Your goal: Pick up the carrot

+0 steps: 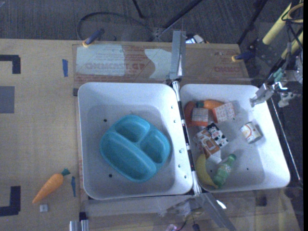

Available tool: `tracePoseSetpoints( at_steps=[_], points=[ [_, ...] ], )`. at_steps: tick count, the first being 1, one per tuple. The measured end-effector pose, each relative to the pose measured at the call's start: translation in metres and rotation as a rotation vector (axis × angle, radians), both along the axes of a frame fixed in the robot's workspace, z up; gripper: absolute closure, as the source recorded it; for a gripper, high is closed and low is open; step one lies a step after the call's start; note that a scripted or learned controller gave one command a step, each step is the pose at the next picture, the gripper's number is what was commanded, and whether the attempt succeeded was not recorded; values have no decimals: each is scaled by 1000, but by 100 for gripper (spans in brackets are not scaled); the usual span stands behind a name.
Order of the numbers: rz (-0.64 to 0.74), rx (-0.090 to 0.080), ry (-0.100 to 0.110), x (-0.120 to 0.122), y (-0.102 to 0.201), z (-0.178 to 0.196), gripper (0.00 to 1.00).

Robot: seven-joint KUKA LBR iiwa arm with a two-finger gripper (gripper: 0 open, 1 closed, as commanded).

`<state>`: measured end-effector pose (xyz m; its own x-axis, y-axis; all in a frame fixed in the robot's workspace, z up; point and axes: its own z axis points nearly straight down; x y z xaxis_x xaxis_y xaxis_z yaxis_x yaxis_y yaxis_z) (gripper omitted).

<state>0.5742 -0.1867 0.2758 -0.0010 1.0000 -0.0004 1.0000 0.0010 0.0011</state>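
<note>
One bench (pixel 38 129), pale wood, carries everything listed below.

Two shallow white bins sit side by side on it, touching along their inner walls: the left bin (pixel 91 100) and the right bin (pixel 274 153).

One blue divided plate (pixel 135 148), with three compartments, lies tilted in the middle of the left bin.

One pincer (pixel 262 96), light grey, hangs over the upper right rim of the right bin; whether it stands apart or together cannot be told at this size, and nothing is seen between its tips.

One carrot (pixel 48 187), orange with a green top, lies on the bare bench outside both bins, just beside the lower left corner of the left bin, green end pointing up and to the right. It is well apart from the pincer.

One banana (pixel 203 171), yellow, lies along the lower left wall of the right bin.

One green bottle (pixel 223 169) lies tilted against the banana.

One orange rounded item (pixel 211 104) rests at the upper left of the right bin, partly covered.

Three small boxes cluster near it: a reddish box (pixel 200 115), a pale speckled box (pixel 224 112), and a carton with black and white print (pixel 211 139).

One small can (pixel 251 132) lies on its side, apart from the cluster.

Two strips of blue tape: one (pixel 65 67) at the upper left, one (pixel 73 186) just beside the carrot.
</note>
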Motion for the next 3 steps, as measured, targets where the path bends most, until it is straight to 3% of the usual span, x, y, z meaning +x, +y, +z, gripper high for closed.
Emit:
tracePoseSetpoints(
  at_steps=[1, 2, 3],
  points=[
    [81, 0, 0, 63, 24, -91, 0],
    [323, 1, 3, 93, 47, -191, 0],
    [723, 3, 26, 87, 57, -191, 0]
  ],
)
